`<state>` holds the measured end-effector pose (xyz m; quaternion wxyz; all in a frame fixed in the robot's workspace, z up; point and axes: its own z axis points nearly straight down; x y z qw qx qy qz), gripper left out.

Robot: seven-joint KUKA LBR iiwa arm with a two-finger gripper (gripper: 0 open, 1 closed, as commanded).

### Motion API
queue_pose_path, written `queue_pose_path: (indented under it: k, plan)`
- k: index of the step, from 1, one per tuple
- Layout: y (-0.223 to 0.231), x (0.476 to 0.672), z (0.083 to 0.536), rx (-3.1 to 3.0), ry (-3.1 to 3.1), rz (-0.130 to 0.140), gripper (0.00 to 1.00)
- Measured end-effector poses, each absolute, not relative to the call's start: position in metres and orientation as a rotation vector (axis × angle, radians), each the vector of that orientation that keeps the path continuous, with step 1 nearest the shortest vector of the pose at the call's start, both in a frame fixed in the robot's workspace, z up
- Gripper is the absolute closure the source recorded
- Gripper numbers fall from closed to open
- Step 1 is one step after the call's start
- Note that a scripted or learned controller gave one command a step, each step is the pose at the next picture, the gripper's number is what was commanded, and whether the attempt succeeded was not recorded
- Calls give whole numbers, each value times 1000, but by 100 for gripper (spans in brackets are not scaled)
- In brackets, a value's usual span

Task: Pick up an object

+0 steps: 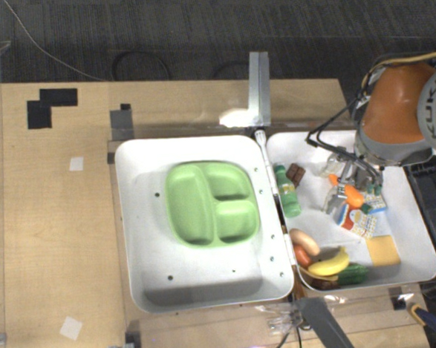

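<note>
A grey robot arm with an orange band (392, 113) is reaching in from the right and hanging its pincer (347, 186) low over the right-hand white bin (414, 215). I cannot tell from here whether the pincer is released or clenched; its metal tip is blurring into the clutter beneath it.

Directly under the pincer, an orange, red and white packet (354, 210) is lying flat on the bin floor, seemingly touching or nearly touching the tip. This looks to be the thing the arm is going for, though nothing is visibly lifted. Just beyond the packet, toward the bin's near right corner, a yellow block (383, 251) is sitting.

To the pincer's left, a small brown piece (296, 174) and a green bottle (285, 193) are resting against the wall between the bins. Below and left of the pincer, a peach-coloured item (304, 239), a banana (330, 264) and a dark green vegetable (351, 273) are crowding the near corner, probably having slid there.

Well to the pincer's left, the other bin (140, 234) is holding a green divided tray (209, 202), lying flat, well apart from the arm.
</note>
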<state>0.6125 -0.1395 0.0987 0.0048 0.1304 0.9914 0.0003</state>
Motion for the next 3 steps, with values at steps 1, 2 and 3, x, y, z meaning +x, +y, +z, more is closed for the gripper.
queue_pose_path:
  k: [1,2,3]
  plan:
    - [-114,568,90,591,3071,2,0]
    - [-99,504,91,706,3042,2,0]
    - [-113,494,91,770,3023,7,0]
